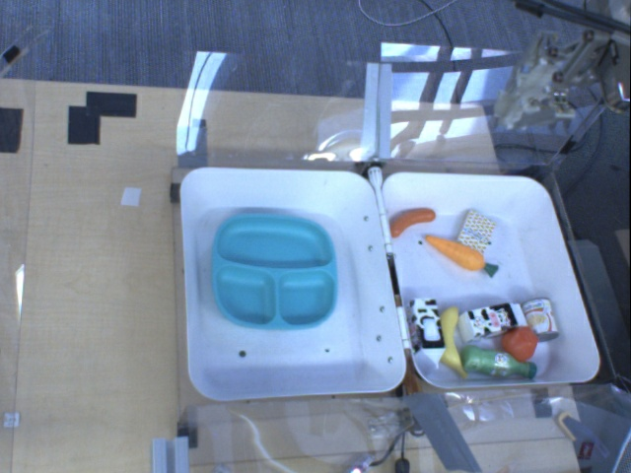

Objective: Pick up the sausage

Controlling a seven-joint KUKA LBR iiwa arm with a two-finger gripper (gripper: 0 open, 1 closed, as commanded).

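Observation:
The sausage [411, 221], a short orange-brown link, lies in the right bin [552, 215] near its far-left corner, close to the divider between the bins. My gripper [537, 82] hangs pale and blurred at the upper right, beyond the far edge of the right bin and well away from the sausage. Nothing shows in its grasp.
Just right of the sausage lie a carrot [458, 253] and a small patterned box [477, 230]. The bin's near side holds a cow-print carton [426, 323], banana [450, 341], second carton [493, 320], can [539, 317], tomato [520, 343] and green bottle [498, 365]. The left bin [202, 363] holds a blue divided plate [275, 269].

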